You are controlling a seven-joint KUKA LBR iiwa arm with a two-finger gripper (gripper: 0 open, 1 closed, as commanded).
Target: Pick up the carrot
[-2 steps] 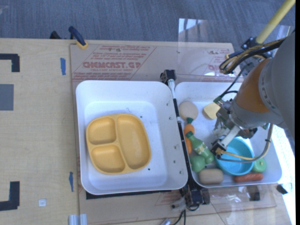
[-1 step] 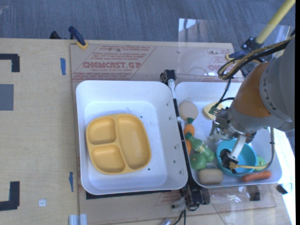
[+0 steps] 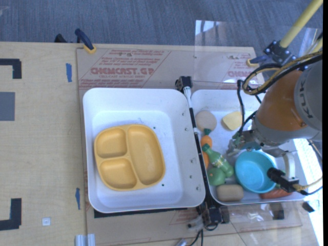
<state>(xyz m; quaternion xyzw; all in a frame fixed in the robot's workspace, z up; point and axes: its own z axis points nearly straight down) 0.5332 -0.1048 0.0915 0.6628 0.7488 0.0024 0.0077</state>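
Two white bins stand side by side on the bench. The left bin (image 3: 102,188) carries a yellow tray (image 3: 129,157) with three compartments, lying flat in its middle. The right bin (image 3: 218,97) holds several small things, and the arm (image 3: 287,104) reaches over it from the right, with its orange band above the wrist.

The carrot (image 3: 206,143) lies at the left side of the right bin, close to the wall between the two bins. It is orange, with green at its near end. Just beyond it, on the far side, sits a pale round ball (image 3: 206,120). To the right of the ball is a yellow piece (image 3: 231,120), flat and light. On the near side of the carrot lies a green toy (image 3: 217,169), touching or almost touching it. Nearer still, at the bin's near wall, rests a tan block (image 3: 229,192). A blue bowl (image 3: 253,170) stands to the right of the green toy, and something red (image 3: 275,193) shows under its near right edge.

The gripper (image 3: 239,141) hangs low in the right bin, between the yellow piece and the blue bowl, to the right of the carrot and apart from it. It cannot be told from this view how wide the pincer stands.
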